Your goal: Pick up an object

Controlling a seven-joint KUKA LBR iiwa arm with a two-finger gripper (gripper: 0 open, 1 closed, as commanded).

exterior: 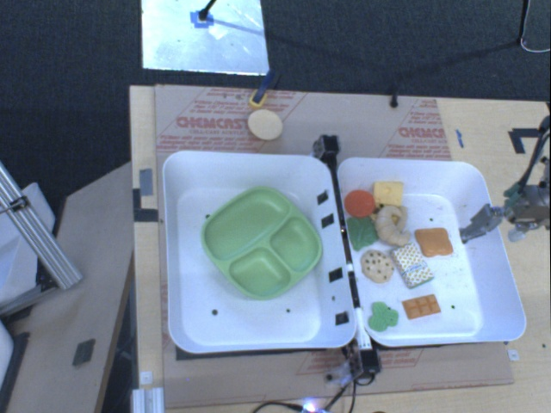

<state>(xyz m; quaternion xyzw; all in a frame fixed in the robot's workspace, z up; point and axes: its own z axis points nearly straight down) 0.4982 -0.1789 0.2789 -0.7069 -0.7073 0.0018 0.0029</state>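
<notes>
Two shallow white bins side by side: left bin (pixel 185 317) and right bin (pixel 495 317), meeting along a dark-clipped seam at frame centre. In the left bin, one green divided plate (pixel 261 242), three compartments, lying tilted near the middle.

In the right bin, nine small toy foods, clustered in its left half:
- one red tomato-like ball (pixel 360 203), upper left of the cluster
- one yellow block (pixel 388 193), just right of the ball
- one beige ring, a bagel or doughnut (pixel 393 224), touching the yellow block's lower edge
- one dark green leafy piece (pixel 362 231), left of the ring
- one orange toast-like slab (pixel 433 242), right of the ring
- one round chip cookie (pixel 377 266), below the leafy piece
- one small patterned packet (pixel 413 267), just beside the cookie
- one orange waffle-like cracker (pixel 421 306), lower down
- one green broccoli-like piece (pixel 383 317), at the bottom left

Above the bins, on the bench, one tan disc (pixel 265 125).

At right edge of frame, gripper (pixel 479 224) over the right bin's right side, well apart from the foods. Nothing seen between the jaws; whether spread or closed, cannot tell.
</notes>
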